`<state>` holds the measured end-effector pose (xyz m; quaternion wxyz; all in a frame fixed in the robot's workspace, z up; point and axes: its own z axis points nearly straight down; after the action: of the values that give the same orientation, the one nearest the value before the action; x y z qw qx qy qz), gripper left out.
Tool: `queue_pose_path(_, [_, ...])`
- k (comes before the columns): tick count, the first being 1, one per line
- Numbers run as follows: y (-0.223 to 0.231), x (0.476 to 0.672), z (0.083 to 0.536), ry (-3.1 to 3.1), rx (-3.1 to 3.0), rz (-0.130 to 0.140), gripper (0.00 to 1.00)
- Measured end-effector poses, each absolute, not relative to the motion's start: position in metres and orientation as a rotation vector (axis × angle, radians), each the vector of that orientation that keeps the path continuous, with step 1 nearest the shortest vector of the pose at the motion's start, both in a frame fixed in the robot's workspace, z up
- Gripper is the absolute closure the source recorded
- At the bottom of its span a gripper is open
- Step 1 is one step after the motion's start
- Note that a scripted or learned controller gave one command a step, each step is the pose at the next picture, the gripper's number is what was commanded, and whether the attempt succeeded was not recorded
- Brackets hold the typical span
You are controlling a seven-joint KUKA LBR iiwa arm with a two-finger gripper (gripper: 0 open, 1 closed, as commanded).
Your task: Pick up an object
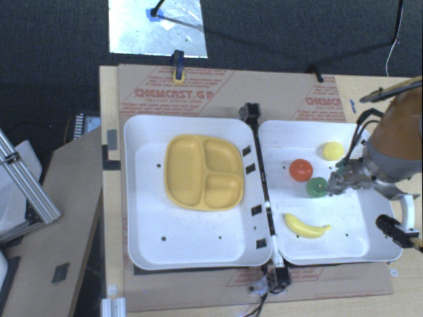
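The two-finger gripper [334, 180] sits low in the right shallow white bin [344, 253], its tip touching the small green round object [316, 187]; whether it is clenched or released cannot be told; a red round object [301, 170] lies just beside the green one; a yellow round object [332, 151] lies near the arm; a yellow plastic banana [306, 226] lies toward the near rim; the left shallow white bin [142, 243] holds a yellow divided plastic plate [203, 172].

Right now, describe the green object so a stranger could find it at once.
Look in the right white bin, not the one with the yellow tray. The green object sits mid-bin beside the gripper, just below the red ball. It alone is green.
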<state>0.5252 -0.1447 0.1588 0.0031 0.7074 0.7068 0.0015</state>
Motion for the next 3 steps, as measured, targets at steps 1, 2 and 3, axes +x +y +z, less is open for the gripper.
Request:
queue_pose_path(1, [-0.149, 0.531, 0.204, 2.221, 2.213, 0.005, 1.00])
queue_pose_path(2, [-0.150, 0.533, 0.258, 2.222, 2.212, 0.006, 1.00])
queue_pose_path(3, [-0.102, 0.547, 0.263, 2.231, 2.210, 0.004, 1.00])
